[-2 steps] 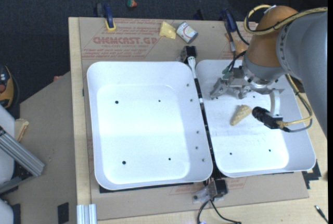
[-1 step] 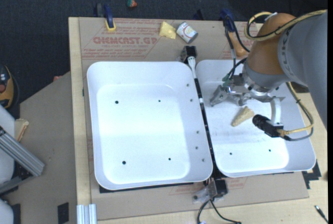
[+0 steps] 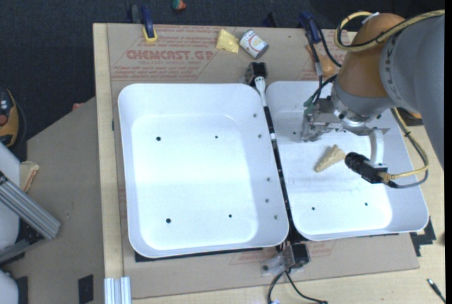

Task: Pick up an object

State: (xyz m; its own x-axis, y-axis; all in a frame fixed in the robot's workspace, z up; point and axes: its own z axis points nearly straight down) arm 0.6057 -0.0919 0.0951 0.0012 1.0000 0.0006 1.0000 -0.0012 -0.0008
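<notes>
Tan wedge-shaped object (image 3: 329, 158) lies loose mid-floor of the right bin (image 3: 395, 221), right of frame centre, just below-right of the gripper (image 3: 311, 127), which is lowered near the bin's upper-left, seemingly for a grab; grip state indiscernible; left bin (image 3: 134, 112) alongside.

Bench (image 3: 176, 59) — brown board top. Two white bins on it: left bin (image 3: 141, 112), right bin (image 3: 395, 214) touching. Behind left bin — yellow scrap (image 3: 227, 42), small box (image 3: 253, 44).
</notes>
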